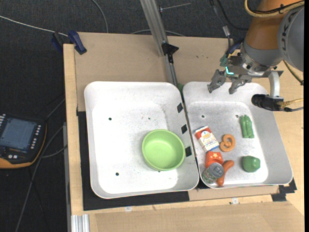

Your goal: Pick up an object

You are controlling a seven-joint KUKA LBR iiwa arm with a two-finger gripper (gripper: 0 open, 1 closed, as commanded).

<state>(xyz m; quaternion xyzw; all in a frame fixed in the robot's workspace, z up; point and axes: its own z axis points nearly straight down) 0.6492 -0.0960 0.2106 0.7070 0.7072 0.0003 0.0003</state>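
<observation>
My gripper (226, 86) hangs over the far edge of the right bin (280, 149), its two fingers spread open with nothing between them. Well below it in that bin lie a small white and orange carton (206, 138), an orange pretzel-shaped piece (227, 142), a green pod-like stick (246, 126), a round green fruit (250, 164), and a red and orange toy cluster with a grey disc (215, 169). A light green bowl (163, 150) sits upright in the left bin (104, 129), near its right wall.
A slanted metal post (157, 23) rises behind the bins and meets the bench between them. Black clips (182, 127) sit on the divide between the bins. A handheld pendant (19, 140) lies off the bench at the left.
</observation>
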